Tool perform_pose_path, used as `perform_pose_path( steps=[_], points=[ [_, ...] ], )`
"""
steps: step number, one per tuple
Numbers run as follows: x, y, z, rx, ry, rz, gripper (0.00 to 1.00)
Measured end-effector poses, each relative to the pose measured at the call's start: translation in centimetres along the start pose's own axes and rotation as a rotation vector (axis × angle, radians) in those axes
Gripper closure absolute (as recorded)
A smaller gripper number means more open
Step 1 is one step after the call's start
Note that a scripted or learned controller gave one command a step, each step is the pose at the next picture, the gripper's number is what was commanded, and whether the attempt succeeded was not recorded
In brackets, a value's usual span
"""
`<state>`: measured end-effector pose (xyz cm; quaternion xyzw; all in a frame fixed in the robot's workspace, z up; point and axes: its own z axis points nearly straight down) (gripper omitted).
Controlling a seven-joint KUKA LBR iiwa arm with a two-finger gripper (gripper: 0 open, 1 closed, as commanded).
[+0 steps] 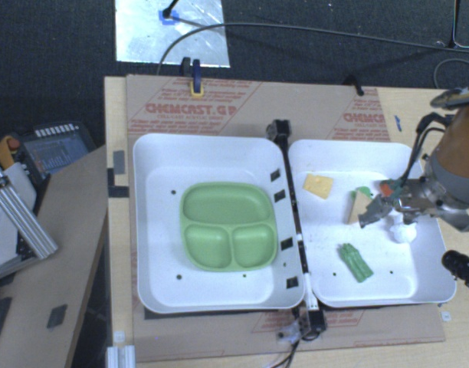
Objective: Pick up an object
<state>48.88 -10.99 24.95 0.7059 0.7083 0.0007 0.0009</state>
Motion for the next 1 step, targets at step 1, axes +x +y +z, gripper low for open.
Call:
perform_pose_path(
  steps=[1],
  points=[
    [-0.52,0.35,4.37,0.004,0.001,0.002,0.0]
  ],
)
